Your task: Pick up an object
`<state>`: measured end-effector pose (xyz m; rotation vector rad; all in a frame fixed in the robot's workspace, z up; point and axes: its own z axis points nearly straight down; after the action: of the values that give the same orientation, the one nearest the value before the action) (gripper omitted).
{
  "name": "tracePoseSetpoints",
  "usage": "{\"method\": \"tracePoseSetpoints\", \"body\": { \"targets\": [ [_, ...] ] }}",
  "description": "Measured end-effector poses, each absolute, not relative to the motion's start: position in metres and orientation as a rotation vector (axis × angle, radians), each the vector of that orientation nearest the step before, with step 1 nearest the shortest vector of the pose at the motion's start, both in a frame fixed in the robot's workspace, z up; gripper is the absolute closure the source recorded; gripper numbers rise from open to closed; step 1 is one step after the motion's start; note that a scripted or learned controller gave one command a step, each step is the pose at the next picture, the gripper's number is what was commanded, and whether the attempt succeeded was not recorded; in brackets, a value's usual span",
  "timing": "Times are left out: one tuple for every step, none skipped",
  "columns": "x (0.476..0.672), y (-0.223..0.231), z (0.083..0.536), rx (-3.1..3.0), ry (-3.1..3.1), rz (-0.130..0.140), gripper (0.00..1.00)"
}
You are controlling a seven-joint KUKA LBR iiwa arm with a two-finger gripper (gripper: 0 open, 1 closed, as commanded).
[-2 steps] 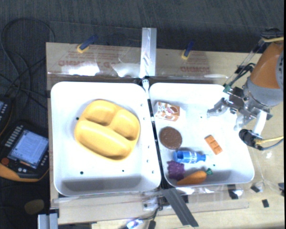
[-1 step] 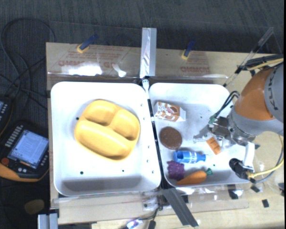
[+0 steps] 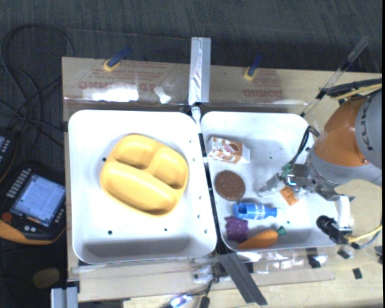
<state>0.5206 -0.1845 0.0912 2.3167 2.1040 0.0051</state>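
Orange-banded arm over right bin [image 3: 289,124]; tool [image 3: 283,183] state: cannot tell | blue bottle [image 3: 255,210] near tool

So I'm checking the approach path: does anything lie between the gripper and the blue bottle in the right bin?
Nothing visible does. The gripper hangs over the bare floor of the right bin, just right of and above the blue bottle. The brown disc sits off to the left.

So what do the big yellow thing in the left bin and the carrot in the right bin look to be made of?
The yellow bread-like loaf looks like soft foam or rubber: matte, rounded lobes, no glare. The carrot appears to be moulded plastic: smooth, evenly orange, green tip. Both are probably toy food; the view can't confirm it.
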Motion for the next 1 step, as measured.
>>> {"method": "tracePoseSetpoints", "body": {
  "targets": [
    [0.4910, -0.1877, 0.1120, 2.554, 1.834, 0.000, 0.00]
  ]
}}
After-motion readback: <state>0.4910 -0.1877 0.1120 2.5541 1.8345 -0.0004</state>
